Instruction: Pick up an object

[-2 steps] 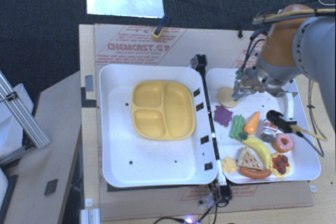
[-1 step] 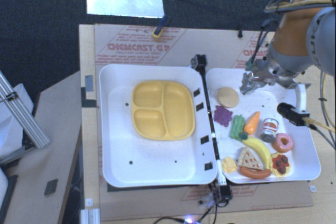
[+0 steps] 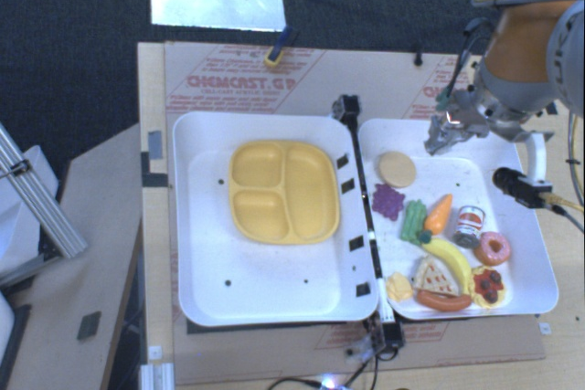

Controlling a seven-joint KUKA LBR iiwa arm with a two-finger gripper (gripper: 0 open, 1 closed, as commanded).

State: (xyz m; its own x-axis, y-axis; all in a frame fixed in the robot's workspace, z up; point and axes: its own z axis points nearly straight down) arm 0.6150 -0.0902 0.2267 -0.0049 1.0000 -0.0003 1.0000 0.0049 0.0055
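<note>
Bins come first: the wide white plastic left bin [image 3: 201, 288] holds a yellow three-section plastic tray [image 3: 281, 192], lying flat near its middle. Beside it, the white right bin [image 3: 539, 279] carries the toy food. Over its far edge hangs the grey arm's two-finger gripper [image 3: 445, 142], above bare bin floor; from here I cannot tell its grip state. Nearest it lies a round tan cookie [image 3: 397, 169]. Further down sit a yellow banana [image 3: 450, 257], an orange carrot [image 3: 440, 213], a purple grape bunch [image 3: 388, 201], a pink doughnut [image 3: 494, 247] and a small red-labelled can [image 3: 469, 225].
</note>
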